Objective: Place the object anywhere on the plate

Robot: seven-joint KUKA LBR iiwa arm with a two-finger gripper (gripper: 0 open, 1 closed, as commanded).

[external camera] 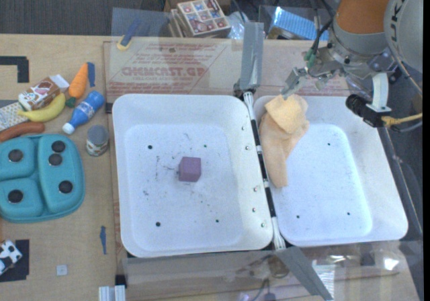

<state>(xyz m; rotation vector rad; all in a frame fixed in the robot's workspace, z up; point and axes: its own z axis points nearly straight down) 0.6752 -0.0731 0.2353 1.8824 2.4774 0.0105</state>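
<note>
Though the grey arm [376, 4] with its orange band reaches in from the right of the left bin [127, 179], its gripper [293, 88] hangs just past that bin's far right corner, over the near-left corner area of the right bin [349, 185]. The gripper's tip meets the top of a yellow cloth [285, 118]. How wide the gripper stands, and whether it truly has hold of the cloth, I cannot tell from this slant. The cloth is bunched thick at its upper end and trails down in a paler fold along the wall of the right bin that lies against the left bin. It sits just right of the seam between them. Inside the left bin, close to its middle, a small purple block [189, 168] sits alone on the speckled white floor, well apart from the cloth. Left of the left bin, on the wooden bench, lies a teal plate [40, 175] with moulded compartments, and a small grey can [97, 140] stands between the two. Beyond the plate, still left of the left bin, lie a blue bottle [84, 111], a banana [44, 110] and a carrot [79, 81]. Behind the left bin a patterned box [201, 16] rests on the floor.
</note>
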